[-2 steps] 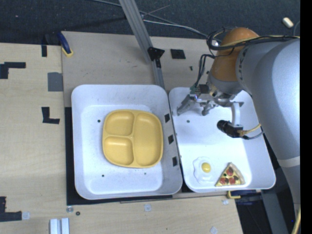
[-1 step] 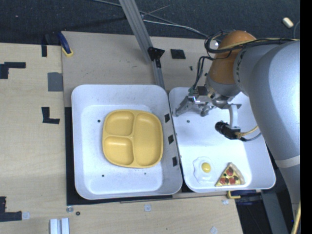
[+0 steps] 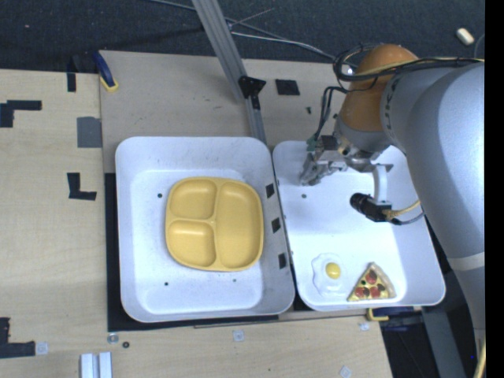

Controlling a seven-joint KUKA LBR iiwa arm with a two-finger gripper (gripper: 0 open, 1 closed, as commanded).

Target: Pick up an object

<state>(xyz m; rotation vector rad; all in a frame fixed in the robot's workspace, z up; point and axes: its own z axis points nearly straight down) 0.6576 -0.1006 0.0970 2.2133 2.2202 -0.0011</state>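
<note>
Reaching in from the right, the grey arm (image 3: 441,140) with its orange band (image 3: 376,85) holds the gripper (image 3: 313,172) low over the far left corner of the right bin (image 3: 409,235). Nothing sits between its fingertips; whether they are spread or closed cannot be told from this slant.

Both bins are shallow, smooth white trays with rounded corners, set side by side and touching along their inner rims. The left bin (image 3: 142,211) holds a glossy yellow plastic plate (image 3: 214,223) — a rounded square moulded into three compartments, lying flat near the middle.

In the right bin two small toy foods lie at the near edge, well apart from the gripper: a fried egg (image 3: 328,271), a white blob with a round yellow yolk, and just beside it on the right a pizza slice (image 3: 371,283) — a triangle with a tan crust and red spotted topping. These are the objects on offer for picking.

A black cable fitting (image 3: 370,205) hangs from the wrist over the right bin's floor. The bench (image 3: 47,235) is pale wood-grain board with dark tape patches. No writing can be read.
</note>
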